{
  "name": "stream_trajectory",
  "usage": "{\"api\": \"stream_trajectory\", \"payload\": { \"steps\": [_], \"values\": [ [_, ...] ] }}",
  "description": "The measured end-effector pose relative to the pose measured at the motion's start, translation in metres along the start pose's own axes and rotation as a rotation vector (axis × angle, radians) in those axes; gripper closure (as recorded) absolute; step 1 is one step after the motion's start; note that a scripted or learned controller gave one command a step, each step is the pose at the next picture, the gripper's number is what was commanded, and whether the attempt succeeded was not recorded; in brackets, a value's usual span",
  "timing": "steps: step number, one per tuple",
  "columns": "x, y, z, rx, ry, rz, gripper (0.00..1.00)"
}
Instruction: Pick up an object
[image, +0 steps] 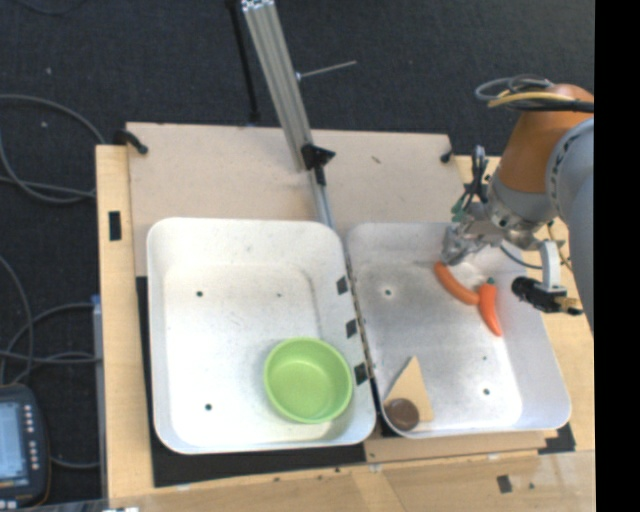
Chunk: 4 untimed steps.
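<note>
Two orange carrot-shaped pieces lie in the right bin: one slanting at upper centre, the other just to its right. My gripper hangs at the bin's far right part, directly above the upper end of the first carrot piece. A tan wedge and a brown round disc rest at the right bin's near left corner. A green bowl sits in the left bin near its front right.
A metal pole slants down to the divide between the bins. Cables lie on the dark floor at left. The arm's orange band and a black fitting stand over the right bin's far right edge.
</note>
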<state>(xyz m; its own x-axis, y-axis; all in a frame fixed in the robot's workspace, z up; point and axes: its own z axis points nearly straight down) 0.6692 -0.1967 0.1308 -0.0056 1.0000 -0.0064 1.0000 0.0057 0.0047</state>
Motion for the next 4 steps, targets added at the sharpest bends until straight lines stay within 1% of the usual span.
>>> {"api": "stream_trajectory", "payload": {
  "steps": [1, 2, 3, 4],
  "values": [
    [-0.005, 0.003, -0.065, -0.004, 0.004, 0.003, 1.00],
    [-0.007, 0.005, -0.120, -0.004, 0.004, 0.001, 1.00],
    [0.042, -0.006, -0.112, 0.003, 0.006, 0.001, 1.00],
    [0.087, -0.006, -0.119, 0.003, 0.008, -0.001, 1.00]
  ]
}}
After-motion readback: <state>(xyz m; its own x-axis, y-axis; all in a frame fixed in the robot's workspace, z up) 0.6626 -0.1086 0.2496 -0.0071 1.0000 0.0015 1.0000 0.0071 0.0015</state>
